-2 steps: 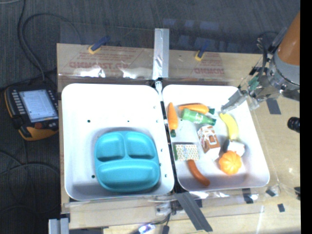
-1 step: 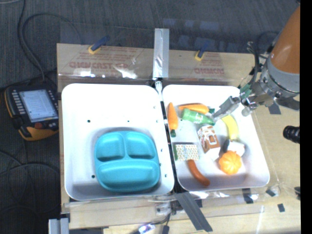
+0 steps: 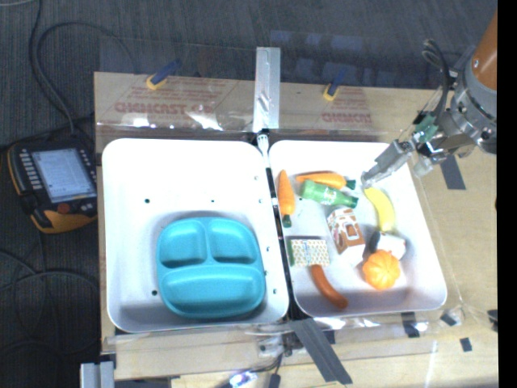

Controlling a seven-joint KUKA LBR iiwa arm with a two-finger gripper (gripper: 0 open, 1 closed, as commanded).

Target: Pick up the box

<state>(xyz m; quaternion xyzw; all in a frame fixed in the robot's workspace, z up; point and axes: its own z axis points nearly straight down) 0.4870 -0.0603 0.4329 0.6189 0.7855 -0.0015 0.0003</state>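
Observation:
A small brown and white box [image 3: 346, 229] stands in the middle of the right bin [image 3: 432, 277]. A flat green-patterned packet [image 3: 308, 251] lies just left of it. My gripper [image 3: 373, 173] hangs over the bin's upper right part, slanting down to the left. Its tip is above the top end of the banana [image 3: 383, 207] and beside the green bottle's cap. It is up and to the right of the box, well apart from it, and holds nothing that I can see.
The right bin also holds a carrot [image 3: 285, 195], a green bottle [image 3: 326, 191], a sausage [image 3: 327, 288], an orange fruit [image 3: 380, 270] and a white and black item [image 3: 392, 244]. A blue divided tray [image 3: 212, 267] lies in the left bin [image 3: 129, 184].

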